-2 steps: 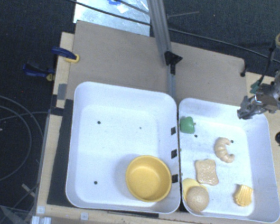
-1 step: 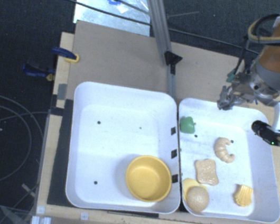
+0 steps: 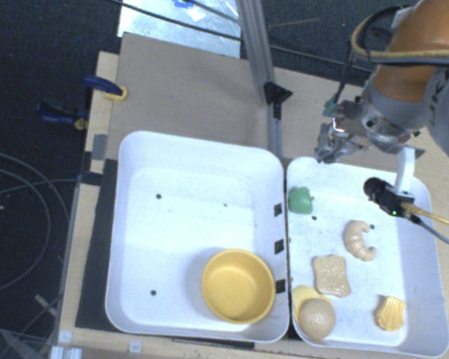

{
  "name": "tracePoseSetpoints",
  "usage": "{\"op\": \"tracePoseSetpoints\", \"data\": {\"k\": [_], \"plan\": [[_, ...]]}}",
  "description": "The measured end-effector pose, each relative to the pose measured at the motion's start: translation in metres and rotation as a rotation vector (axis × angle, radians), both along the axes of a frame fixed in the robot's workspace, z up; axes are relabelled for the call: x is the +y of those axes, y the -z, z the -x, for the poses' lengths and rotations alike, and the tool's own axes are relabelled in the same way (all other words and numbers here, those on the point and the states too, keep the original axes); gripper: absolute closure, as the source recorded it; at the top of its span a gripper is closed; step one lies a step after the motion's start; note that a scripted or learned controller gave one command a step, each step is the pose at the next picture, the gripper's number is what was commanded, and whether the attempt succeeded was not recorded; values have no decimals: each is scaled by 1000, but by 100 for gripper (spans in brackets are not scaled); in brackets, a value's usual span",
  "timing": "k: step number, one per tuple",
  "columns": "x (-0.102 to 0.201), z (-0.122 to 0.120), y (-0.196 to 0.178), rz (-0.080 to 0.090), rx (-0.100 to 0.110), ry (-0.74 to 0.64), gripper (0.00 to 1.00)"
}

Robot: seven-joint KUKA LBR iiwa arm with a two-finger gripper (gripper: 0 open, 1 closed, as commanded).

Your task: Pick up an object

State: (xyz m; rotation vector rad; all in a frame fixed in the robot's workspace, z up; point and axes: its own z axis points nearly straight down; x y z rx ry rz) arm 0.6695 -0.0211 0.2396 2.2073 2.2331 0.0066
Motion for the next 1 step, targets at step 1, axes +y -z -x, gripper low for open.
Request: {"op": "tracePoseSetpoints", "data": {"k": [1], "plan": [[58, 0, -5, 0, 0, 0, 100]]}}
